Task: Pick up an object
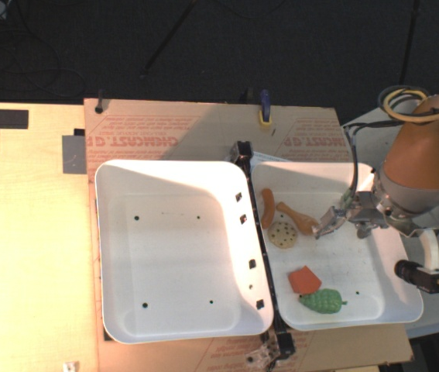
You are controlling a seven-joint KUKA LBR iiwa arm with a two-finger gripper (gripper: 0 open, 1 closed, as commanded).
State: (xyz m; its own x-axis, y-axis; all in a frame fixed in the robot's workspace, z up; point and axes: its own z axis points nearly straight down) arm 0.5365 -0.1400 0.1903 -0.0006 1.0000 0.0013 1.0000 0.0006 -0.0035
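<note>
The gripper [329, 225] hung low in the right bin [389, 304], its tips just beside the brown stick [296, 216]; whether it was open or closed I could not tell, and nothing showed in its hold; further left lay a sausage [267, 207] and a cracker [283, 234], nearer the front a red block [305, 280] and a green lump [324, 301]; judged as the approach, the next move called for closing squarely on the stick

The arm [414, 169] is a rounded grey body with a broad orange band above the wrist, yellow and black cables looped at its top, a black cable running down its side, and a small metallic gripper [329, 225] of dull silver parts.
</note>
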